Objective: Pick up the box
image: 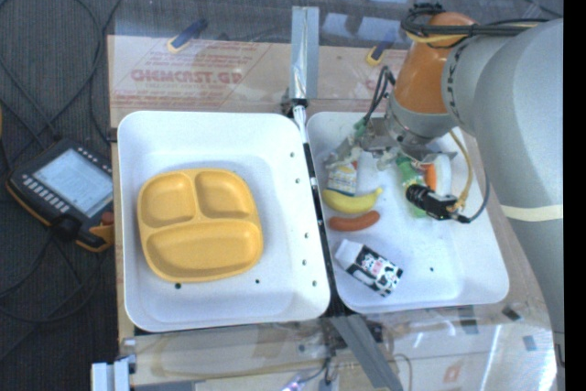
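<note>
A small white box with black patches (369, 268) lies flat near the front of the right bin (458, 279). My gripper (359, 146) hangs over the back left part of that bin, well behind the box and apart from it. Directly under and in front of the gripper sits a small pale carton with a yellow label (341, 172). I see nothing held in the gripper.
A banana (352, 198) and a red sausage (353, 221) lie between the gripper and the box. Green and orange bits (409, 168) sit by the wrist. The left bin (183, 128) holds a yellow divided plate (199, 222). A metal divider (303, 50) stands behind the bins.
</note>
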`<action>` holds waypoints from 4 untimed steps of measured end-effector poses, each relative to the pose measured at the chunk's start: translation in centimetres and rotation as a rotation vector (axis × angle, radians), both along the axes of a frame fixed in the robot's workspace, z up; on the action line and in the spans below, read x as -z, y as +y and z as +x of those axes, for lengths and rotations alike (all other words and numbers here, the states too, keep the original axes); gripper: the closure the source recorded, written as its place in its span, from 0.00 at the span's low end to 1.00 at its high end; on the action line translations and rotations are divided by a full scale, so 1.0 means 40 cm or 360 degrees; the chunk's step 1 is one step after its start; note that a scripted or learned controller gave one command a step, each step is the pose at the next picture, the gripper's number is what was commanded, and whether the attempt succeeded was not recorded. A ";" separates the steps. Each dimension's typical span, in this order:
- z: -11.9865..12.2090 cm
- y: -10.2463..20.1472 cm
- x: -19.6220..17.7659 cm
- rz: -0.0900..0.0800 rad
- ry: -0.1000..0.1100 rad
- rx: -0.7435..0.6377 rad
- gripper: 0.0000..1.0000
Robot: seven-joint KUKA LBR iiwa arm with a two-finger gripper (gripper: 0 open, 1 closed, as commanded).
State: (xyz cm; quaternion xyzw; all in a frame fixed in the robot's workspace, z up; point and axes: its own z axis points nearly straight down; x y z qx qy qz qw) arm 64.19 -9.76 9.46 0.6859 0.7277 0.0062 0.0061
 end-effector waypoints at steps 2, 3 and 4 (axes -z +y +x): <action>0.010 0.002 -0.029 -0.0004 -0.0021 0.0001 0.00; -0.055 -0.014 -0.010 -0.0003 -0.0031 0.0102 0.00; -0.169 0.005 -0.006 -0.0010 -0.0031 -0.0065 0.00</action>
